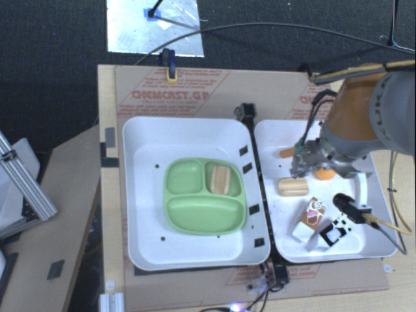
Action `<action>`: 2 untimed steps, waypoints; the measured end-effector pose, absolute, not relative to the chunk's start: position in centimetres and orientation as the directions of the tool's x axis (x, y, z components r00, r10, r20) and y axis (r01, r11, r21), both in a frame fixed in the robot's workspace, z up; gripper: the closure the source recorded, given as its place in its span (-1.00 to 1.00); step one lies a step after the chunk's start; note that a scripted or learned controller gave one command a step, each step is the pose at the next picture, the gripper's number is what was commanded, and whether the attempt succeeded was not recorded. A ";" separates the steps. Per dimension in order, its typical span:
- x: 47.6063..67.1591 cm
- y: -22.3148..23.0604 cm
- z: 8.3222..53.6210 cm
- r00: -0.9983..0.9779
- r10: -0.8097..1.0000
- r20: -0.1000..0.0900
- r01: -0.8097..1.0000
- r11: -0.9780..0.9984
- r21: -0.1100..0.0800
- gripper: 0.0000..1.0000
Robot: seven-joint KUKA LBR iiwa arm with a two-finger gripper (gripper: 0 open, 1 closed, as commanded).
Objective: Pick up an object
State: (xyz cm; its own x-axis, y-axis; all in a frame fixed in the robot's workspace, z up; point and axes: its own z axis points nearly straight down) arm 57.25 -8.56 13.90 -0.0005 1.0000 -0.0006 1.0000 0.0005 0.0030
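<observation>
Camera view from above shows the counter (195, 86) carrying two white bins side by side; the left bin (140, 174) holds a green divided plate (195, 213) with a tan block (220, 179) lying in its upper right compartment, well apart from the arm; the loose things all lie scattered in the right bin (273, 135), which is likely why the arm works on that side.

The likeliest things to pick are the two nearest the tool (301, 163); a tan roll (292, 186) lies flat just below it in the frame, and an orange ball (324, 173) sits just to its right, partly tucked under the wrist; which of the two is meant I cannot say. A small orange piece (286, 152) lies near the tool's upper left; a small carton (311, 216) and a black-and-white piece (333, 233) sit together toward the bin's lower right, touching or nearly so.

The arm (390, 109) reaches in from the right of the frame, its orange band above the wrist, bent downward so that the tool hangs low over the middle of the right bin, close to the bin floor by my reckoning; whether the tool is open or closed I cannot tell from this slant, and nothing shows as gripped in it; the pick looks not yet made.
</observation>
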 end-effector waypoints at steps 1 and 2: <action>56.9 -8.2 20.1 -0.004 1.000 -0.001 1.000 0.004 0.008 1.00; 57.8 -8.4 24.8 -0.004 1.000 -0.001 1.000 0.004 0.007 1.00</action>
